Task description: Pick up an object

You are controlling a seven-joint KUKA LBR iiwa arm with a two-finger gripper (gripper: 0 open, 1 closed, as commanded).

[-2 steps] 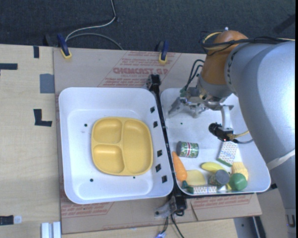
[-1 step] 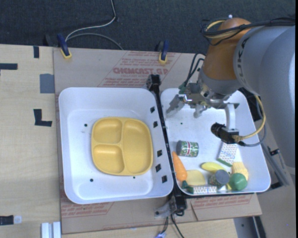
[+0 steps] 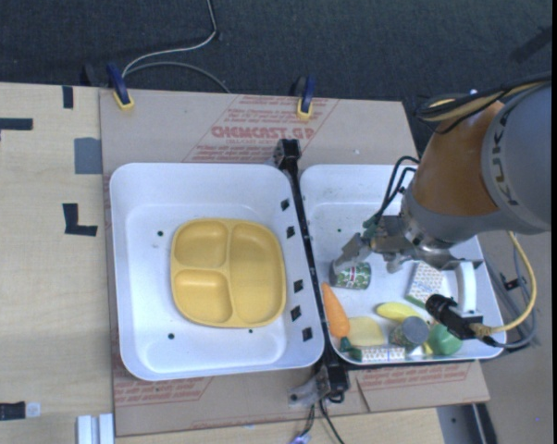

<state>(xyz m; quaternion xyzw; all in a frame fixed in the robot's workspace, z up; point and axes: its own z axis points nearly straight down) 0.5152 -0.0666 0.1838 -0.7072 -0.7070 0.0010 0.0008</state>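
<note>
The cardboard sheet (image 3: 251, 132) covers most of the bench and carries red printed letters; two clamps, one blue and yellow (image 3: 119, 89) and one yellow (image 3: 305, 98), hold its far edge. On it stand two white bins, side by side and touching along a black divider. The left bin (image 3: 135, 276) holds a yellow divided plate (image 3: 228, 272) with three compartments, lying flat near its middle.

The arm (image 3: 482, 169) comes in from the right, grey with an orange band, and bends down over the right bin (image 3: 339, 188). Its gripper (image 3: 376, 246) hangs low over the near half of this bin, just above a small can (image 3: 352, 275) with a green and white label that lies on its side. The grey fingers point toward the can, but from this angle I cannot tell how far apart they are or whether they touch it.

The other small things are gathered along the near edge of the right bin. An orange carrot (image 3: 335, 311) lies close to the divider. To its right there is a yellow banana-shaped piece (image 3: 395, 311), a pale yellow block (image 3: 369, 329), a grey round piece (image 3: 414, 329) and a green piece (image 3: 444, 343). A white checkered packet (image 3: 427, 281) rests beside the gripper's right side.
</note>
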